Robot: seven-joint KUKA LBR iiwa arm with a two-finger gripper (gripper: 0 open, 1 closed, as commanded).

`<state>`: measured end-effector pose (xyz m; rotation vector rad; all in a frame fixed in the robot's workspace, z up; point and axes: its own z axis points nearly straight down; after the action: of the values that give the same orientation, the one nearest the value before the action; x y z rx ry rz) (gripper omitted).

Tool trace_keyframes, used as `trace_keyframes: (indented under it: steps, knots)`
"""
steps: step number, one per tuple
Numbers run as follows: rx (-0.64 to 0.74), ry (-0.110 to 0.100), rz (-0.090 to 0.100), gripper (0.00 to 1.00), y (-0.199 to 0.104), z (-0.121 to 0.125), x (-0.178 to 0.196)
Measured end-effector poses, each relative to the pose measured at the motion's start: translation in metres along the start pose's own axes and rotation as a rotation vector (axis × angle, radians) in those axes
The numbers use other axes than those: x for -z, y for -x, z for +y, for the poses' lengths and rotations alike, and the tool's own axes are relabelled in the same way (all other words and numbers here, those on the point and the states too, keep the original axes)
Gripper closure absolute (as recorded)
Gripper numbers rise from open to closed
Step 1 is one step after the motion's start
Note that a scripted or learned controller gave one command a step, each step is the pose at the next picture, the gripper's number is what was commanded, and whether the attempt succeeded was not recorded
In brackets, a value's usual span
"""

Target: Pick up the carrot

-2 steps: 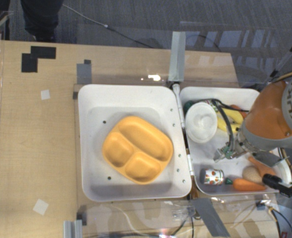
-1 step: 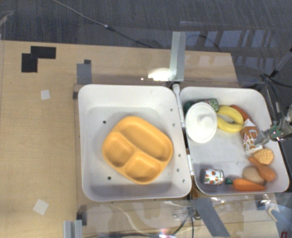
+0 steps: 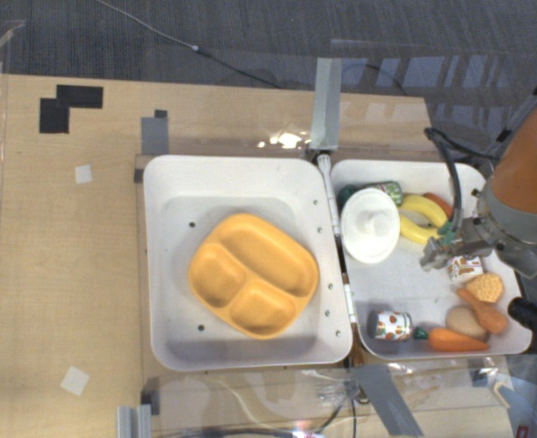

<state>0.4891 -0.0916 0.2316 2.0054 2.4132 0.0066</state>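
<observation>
Observed at the front edge of the right bin (image 3: 378,349), toward its front right corner: carrot (image 3: 455,340), lying flat, lengthwise along the front wall, green top pointing toward the bin's middle. Lay free of the gripper, well apart from it.

Located just left of the carrot, along the same front edge: small printed can (image 3: 392,326), on its side. Located directly behind the carrot, touching or nearly so: beige potato-like piece (image 3: 467,321) and an orange-brown piece (image 3: 490,318) at its right. Behind those, near the right wall: round waffle-textured cracker (image 3: 486,287), and a small red-and-white labelled packet (image 3: 467,266) just behind it.

Positioned over the middle right of the right bin: gripper (image 3: 440,250), next to the labelled packet, hanging from the grey arm (image 3: 524,185) with its orange band, entering over the right wall. Fingers dark and small against the bin floor; opening not determinable. Nothing seen between them.

Found in the rear left part of the right bin: white cup (image 3: 371,224), upright, a green item (image 3: 387,191) partly hidden behind it. Right of the cup: banana (image 3: 418,217), with a red piece (image 3: 438,203) against its far side.

Found in the left bin (image 3: 159,272): yellow divided plate (image 3: 252,274), roughly centred
</observation>
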Motion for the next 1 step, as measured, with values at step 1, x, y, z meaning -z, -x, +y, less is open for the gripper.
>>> trace_keyframes:
  steps: [1]
  knots:
    - [-0.034,-0.01,0.001,1.0,0.0299,-0.0097,-0.101]
